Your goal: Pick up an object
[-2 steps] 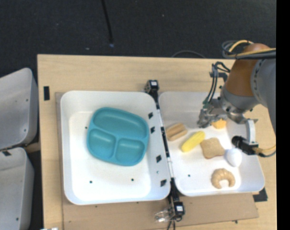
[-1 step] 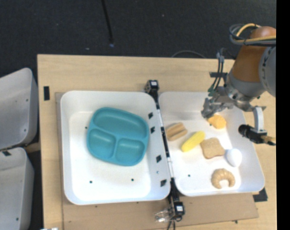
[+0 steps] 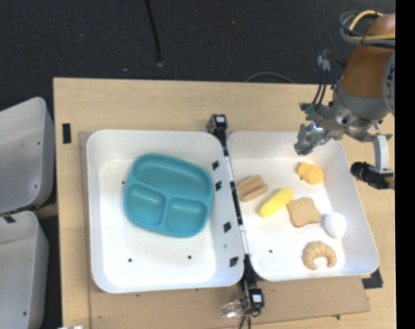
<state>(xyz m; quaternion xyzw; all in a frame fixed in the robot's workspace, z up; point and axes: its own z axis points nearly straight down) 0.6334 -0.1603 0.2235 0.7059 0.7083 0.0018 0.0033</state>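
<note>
Stock for you, operator: gripper [image 3: 309, 142] above the right bin's [image 3: 361, 252] twelve-o'clock rim, finger spread indiscernible, nothing visibly held; orange piece [image 3: 311, 173] just at its six o'clock, yellow piece [image 3: 276, 202], toast [image 3: 304, 212] and egg [image 3: 333, 224] beyond; pick not yet made.

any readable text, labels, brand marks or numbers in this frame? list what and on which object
None readable.
Teal divided tray: plain, no print.
Food items in the right bin (bread slice, croissant, egg): no marks.
Black clips on the divider between the bins: too small to tell if anything is printed.
Arm's orange band: no legible lettering.
</note>
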